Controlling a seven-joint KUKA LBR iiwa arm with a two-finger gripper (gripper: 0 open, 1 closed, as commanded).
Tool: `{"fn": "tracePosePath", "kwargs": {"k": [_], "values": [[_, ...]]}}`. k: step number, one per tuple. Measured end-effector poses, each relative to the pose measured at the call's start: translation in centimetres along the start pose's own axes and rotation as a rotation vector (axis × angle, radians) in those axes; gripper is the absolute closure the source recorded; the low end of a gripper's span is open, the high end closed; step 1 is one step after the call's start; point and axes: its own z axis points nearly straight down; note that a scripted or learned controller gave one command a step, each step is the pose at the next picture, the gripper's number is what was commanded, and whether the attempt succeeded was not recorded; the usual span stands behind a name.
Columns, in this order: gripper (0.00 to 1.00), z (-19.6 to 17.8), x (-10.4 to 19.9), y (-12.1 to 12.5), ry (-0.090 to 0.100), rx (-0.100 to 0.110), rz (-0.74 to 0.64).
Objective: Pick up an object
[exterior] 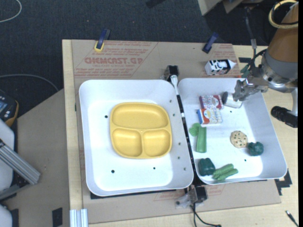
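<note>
The carton (210, 109) lies flat in the right bin (270, 131), near its upper left, and I judge it light, stiff and a bit slick; I'd pinch it across its short sides. Just right of it my gripper (235, 97) sits low over the bin, but I cannot tell how its jaws stand. Below lie a green stick (201, 139), a cookie (239, 139) and green toys (224, 172). The left bin (94, 174) holds a yellow tray (140, 129).
</note>
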Motion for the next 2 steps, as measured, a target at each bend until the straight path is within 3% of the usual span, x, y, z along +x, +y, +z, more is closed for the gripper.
{"fn": "tracePosePath", "kwargs": {"k": [1, 2], "values": [[1.00, -1.1, 0.0, 0.1, 0.000, 0.001, -0.001], [1.00, -1.9, 6.1, -0.5, 0.005, 0.008, -0.006]]}}
